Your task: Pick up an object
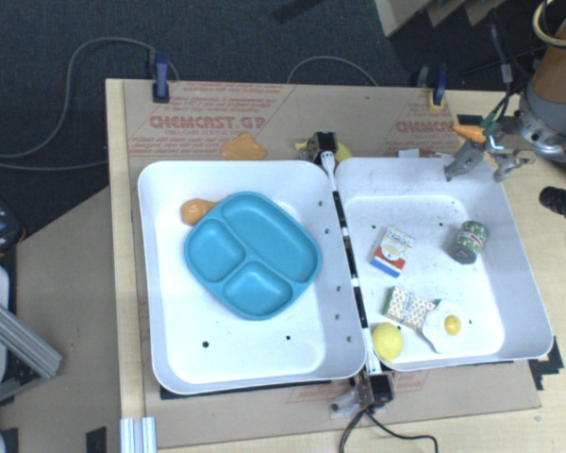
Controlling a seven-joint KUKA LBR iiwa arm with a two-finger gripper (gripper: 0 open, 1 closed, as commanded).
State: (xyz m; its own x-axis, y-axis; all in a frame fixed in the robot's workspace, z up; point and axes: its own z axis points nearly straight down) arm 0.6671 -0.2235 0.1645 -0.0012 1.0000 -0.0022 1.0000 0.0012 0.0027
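At approx 2 o'clock of the view, over the far right corner of the right bin, sits the gripper. Its two fingers are spread apart w/ clear gap between them, so it reads as open; nothing sits between the fingers and they look to be above the bin rim, touching none of the objs. An orange tab shows just at 10 o'clock of the gripper on the wrist hardware.

Right bin, 5 items, all well apart from the gripper:
- small green can, lying on its side, at 3 o'clock of the bin centre.
- small carton, white w/ red and blue print, near the bin centre, toward 9 o'clock.
- patterned packet, at 6 o'clock of the carton.
- toy fried egg, white w/ yellow yolk, touching the packet's 4 o'clock edge.
- yellow lemon, at 7 o'clock of the packet, just beside the bin's near left corner.

Left bin, 2 items:
- blue divided plate, 3 compartments, none w/ anything in it, sitting about mid-bin.
- orange obj, partly hidden under the plate's 10 o'clock edge; can't tell what it is.

Outside the bins, on the board at 12 o'clock of the left bin: 1 more orange piece. 2 blue clamps grip the board's far edge, one per side.
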